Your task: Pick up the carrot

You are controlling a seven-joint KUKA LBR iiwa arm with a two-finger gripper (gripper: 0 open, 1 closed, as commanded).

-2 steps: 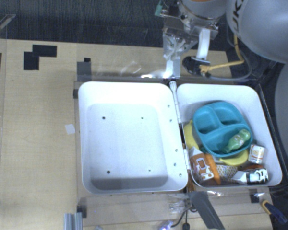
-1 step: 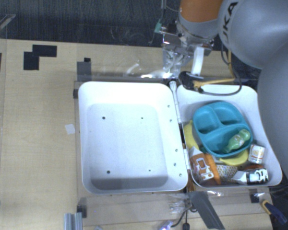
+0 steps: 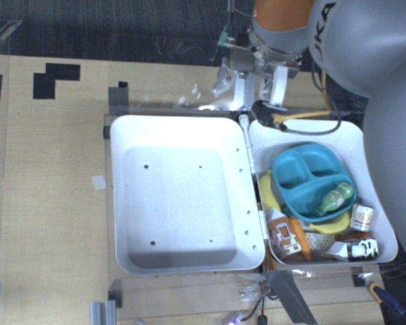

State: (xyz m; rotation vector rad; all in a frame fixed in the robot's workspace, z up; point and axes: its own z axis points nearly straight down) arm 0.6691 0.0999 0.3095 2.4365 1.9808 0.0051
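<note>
An orange, elongated piece that looks like the carrot (image 3: 303,241) lies at the front of the right bin (image 3: 355,135), between a brown packet (image 3: 283,234) and the yellow plate, partly covered. My gripper (image 3: 252,90) hangs over the back edge where the two bins meet, far behind the carrot. Its two fingers stand apart, open, with nothing between them.
A blue divided plate (image 3: 304,171) holding a green bottle (image 3: 335,198) rests on a yellow plate (image 3: 267,193) in the right bin. A small jar (image 3: 362,217) and a black-and-white bottle (image 3: 363,249) sit at its front right. The left bin (image 3: 176,195) lies beside it.
</note>
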